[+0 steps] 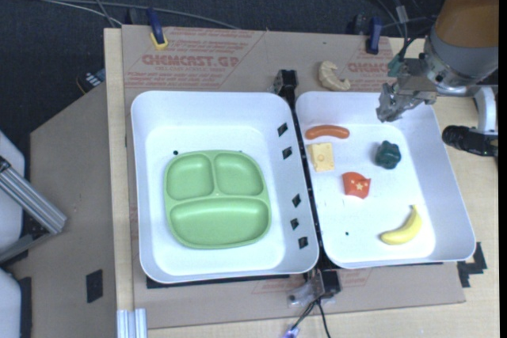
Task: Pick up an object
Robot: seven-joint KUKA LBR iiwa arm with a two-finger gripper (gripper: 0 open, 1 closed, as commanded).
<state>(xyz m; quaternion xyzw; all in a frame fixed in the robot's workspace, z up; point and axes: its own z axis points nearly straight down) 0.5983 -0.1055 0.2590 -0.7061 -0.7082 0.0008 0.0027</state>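
Gripper (394,108), finger state unclear, at right bin's (451,194) twelve-o'clock rim, perhaps above five toy foods; one green tray (217,198) left.

Two smooth white plastic bins (150,170) sit on a matt brown cardboard sheet (198,55), the left one holding a glossy green plastic tray (216,198), the right one shiny plastic-looking toy foods such as a yellow banana (402,227), beside a dull metal gripper (390,108).

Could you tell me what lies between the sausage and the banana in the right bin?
In the camera view, the red strawberry lies between the sausage and the banana; the cheese sits just off that line.
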